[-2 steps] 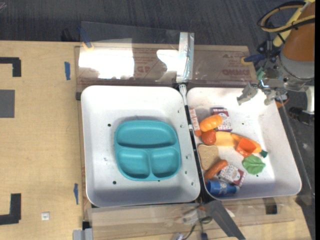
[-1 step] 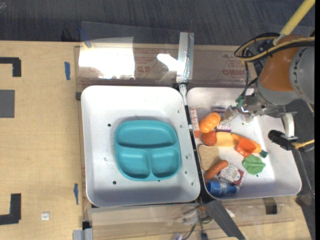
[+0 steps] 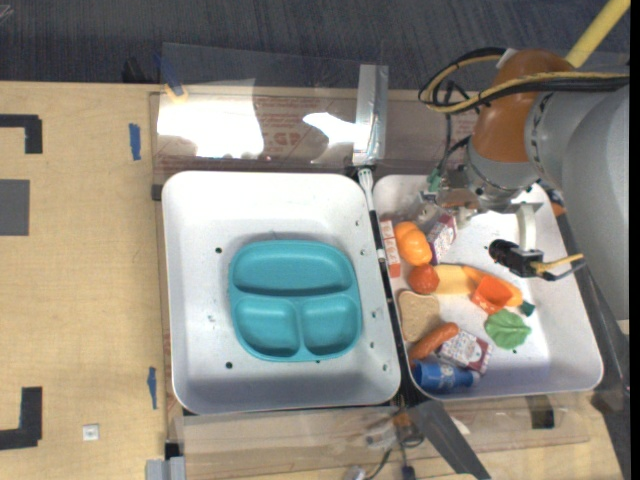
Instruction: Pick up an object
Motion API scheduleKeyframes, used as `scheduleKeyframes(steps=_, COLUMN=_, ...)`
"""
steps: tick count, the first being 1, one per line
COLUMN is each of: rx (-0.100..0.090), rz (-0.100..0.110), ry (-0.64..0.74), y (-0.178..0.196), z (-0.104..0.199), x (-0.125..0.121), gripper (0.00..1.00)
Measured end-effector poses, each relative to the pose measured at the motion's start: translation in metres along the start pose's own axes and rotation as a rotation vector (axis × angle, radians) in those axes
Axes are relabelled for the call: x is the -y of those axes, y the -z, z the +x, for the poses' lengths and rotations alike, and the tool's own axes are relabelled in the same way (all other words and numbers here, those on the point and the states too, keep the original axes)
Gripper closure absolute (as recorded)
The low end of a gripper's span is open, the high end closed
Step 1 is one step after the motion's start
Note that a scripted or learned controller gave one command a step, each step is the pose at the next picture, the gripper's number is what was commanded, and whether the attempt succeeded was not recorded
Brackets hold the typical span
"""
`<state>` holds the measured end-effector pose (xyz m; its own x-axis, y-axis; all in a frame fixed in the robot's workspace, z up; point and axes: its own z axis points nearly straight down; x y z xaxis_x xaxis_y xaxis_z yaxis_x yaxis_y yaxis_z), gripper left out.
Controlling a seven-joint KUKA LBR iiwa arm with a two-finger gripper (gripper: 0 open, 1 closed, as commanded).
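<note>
Jaws [image 3: 452,196] apparently above, near orange fruit [image 3: 411,242]

Single fixed camera, mounted above bench [image 3: 70,268], looking down at slant. Far edge of bench and dark floor [image 3: 300,8] at top of frame, near edge at bottom. Medium distance: both white bins fit in frame, left bin [image 3: 190,228] with teal divided tray [image 3: 295,300] near centre, right bin [image 3: 570,358] toward right side. Arm [image 3: 560,128] enters from right, upper part cropped by frame edge. No second view, so no shared area.
</note>
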<state>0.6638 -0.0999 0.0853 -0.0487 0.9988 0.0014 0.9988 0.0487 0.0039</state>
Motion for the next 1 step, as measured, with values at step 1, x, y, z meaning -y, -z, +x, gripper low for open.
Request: scheduleKeyframes(steps=1, rx=0.002, rz=0.000, ry=0.001, y=0.0098, z=-0.0015, x=-0.0006, gripper=1.00)
